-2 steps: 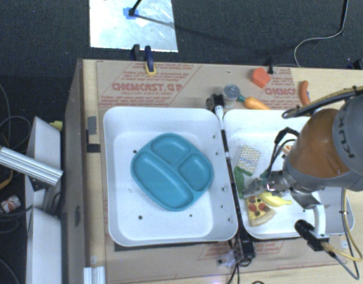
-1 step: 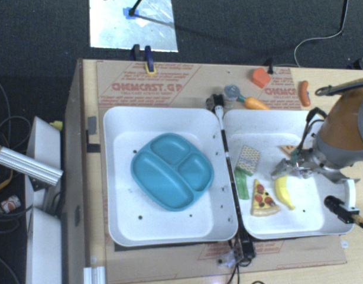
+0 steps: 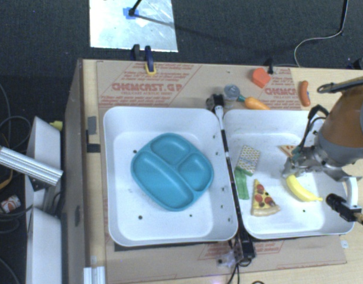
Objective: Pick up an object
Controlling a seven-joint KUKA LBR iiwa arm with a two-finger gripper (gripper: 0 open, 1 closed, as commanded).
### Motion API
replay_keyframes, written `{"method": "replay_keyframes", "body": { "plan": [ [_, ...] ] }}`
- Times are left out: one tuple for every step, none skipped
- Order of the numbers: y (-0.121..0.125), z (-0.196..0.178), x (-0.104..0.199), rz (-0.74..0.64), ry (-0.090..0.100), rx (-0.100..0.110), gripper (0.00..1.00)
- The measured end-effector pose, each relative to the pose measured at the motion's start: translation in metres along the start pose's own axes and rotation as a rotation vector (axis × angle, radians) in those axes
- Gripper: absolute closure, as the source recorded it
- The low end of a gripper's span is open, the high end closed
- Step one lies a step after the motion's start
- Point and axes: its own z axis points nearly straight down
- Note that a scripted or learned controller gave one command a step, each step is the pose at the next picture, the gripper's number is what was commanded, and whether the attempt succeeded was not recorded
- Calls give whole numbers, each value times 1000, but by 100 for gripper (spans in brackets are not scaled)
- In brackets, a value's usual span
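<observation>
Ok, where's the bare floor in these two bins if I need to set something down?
Left bin: bare strips all around the blue plate, widest along the near edge. Right bin: bare at the back, above the grater. Crowded toward the front, where pizza slice, green piece, banana and gripper cluster.

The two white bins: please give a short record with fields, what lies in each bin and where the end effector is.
left bin: shallow white plastic bin holding a blue divided plastic plate
right bin: shallow white plastic bin holding a yellow toy banana, a toy pizza slice, a green flat piece
end effector: low over the right bin, just above-left of the banana
grasp: cannot tell
</observation>
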Motion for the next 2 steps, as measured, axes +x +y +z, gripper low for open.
{"method": "replay_keyframes", "body": {
  "plan": [
    [0, 16, 81, -3, 2, -1, 100],
    [-8, -83, 96, -2, 1, 1, 100]
  ]
}}
